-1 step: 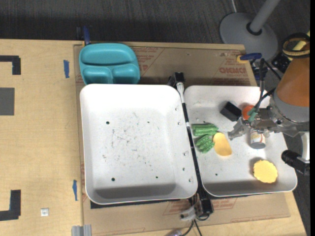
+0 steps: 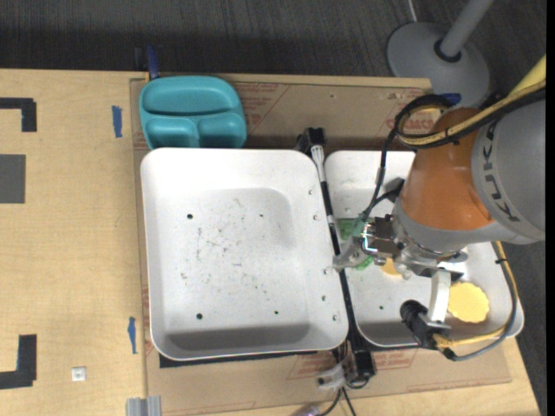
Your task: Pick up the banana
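My arm (image 2: 512, 159) comes in from the right, grey upper link slanting down toward the wrist. The orange band (image 2: 442, 189) sits directly above my wrist and hides most of what lies under it. Below the band the grey wrist flange and its cabling point straight down. My gripper (image 2: 408, 263) hangs beneath, largely covered by my own wrist.

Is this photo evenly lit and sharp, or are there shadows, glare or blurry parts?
In the camera view the light is soft and fairly even, with no hard glare on the left bin; the arm darkens part of the right bin beneath it; the carpet along the top is dim; small items under the wrist look soft and hard to identify, while the teal tray is crisp.
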You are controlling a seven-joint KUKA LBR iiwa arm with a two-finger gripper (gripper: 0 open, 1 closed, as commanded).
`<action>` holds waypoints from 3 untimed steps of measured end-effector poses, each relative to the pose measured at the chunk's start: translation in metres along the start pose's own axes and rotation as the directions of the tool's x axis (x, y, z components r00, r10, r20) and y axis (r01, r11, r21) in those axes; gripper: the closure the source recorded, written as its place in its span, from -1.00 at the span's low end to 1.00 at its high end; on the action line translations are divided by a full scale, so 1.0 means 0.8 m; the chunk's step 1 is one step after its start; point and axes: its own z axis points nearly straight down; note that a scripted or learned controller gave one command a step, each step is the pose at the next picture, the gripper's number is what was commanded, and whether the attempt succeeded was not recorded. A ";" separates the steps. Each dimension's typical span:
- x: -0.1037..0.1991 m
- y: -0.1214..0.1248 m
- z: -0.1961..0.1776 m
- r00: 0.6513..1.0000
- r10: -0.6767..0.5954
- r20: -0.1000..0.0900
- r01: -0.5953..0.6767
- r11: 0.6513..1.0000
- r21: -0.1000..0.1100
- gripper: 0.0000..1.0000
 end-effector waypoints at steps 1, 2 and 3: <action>0.136 0.173 -0.001 0.988 0.153 0.000 -0.153 0.988 -0.004 -1.00; 0.191 0.065 0.082 0.903 0.431 0.002 -0.431 0.903 0.001 -1.00; 0.253 0.016 0.115 0.923 0.385 0.001 -0.385 0.923 0.000 -1.00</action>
